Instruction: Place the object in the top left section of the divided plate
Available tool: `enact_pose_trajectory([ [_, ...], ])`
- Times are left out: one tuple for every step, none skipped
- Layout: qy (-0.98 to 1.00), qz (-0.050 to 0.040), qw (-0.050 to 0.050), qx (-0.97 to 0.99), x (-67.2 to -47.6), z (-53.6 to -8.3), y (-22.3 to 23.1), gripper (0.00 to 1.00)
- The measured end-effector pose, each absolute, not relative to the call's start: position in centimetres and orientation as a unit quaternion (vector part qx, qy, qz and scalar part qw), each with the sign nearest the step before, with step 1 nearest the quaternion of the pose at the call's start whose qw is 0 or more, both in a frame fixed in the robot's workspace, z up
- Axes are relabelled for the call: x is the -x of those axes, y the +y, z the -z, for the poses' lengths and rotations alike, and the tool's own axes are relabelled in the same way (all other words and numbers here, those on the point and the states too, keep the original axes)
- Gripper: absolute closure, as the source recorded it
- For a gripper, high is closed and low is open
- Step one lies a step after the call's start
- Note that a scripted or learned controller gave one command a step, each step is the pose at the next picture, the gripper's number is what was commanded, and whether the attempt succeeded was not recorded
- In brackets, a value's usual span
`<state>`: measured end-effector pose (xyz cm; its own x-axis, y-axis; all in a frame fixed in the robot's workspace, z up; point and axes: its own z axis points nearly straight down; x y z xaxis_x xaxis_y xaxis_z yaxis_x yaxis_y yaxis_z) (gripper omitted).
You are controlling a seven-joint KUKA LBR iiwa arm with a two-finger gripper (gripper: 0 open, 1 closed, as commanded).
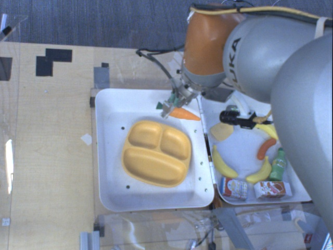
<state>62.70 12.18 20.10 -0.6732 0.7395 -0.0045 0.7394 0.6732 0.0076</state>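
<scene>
**benchwatcher:** So the end effector (173,104) is sitting just above the yellow plate (156,152), near the top edge of the left bin (109,191). The carrot (183,114) pokes out to the right of the fingers, lying about level, green top at the left by the fingers. Looks pinched at the leafy end, so I'd say it's closed on the carrot, though the fingers are small and a bit blurry.

**tray_guy:** Agreed. Target is the upper-left section of the plate, and the carrot is up and right of it, nearer the upper-right section. My worry: it's held by one end, so most of the length hangs free. If it lets go from here, I think it lands on the bin floor or in the wrong section.

**benchwatcher:** Also that long orange end could swing or slip out while moving left. And if it drops across the ridge between sections it might roll into the neighbour.

**tray_guy:** Right bin (299,194) has bananas (223,165) and cartons, well clear though.
</scene>
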Motion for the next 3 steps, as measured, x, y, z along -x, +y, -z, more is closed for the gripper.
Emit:
enact_pose_trajectory([
  [0.96, -0.0017, 0.002, -0.279, -57.9, -18.2, 13.2, 1.0],
  [0.983, -0.0023, 0.005, -0.184, -56.4, -22.9, 11.2, 1.0],
  [0.969, -0.0023, 0.004, -0.247, -50.7, -25.9, 11.6, 1.0],
])
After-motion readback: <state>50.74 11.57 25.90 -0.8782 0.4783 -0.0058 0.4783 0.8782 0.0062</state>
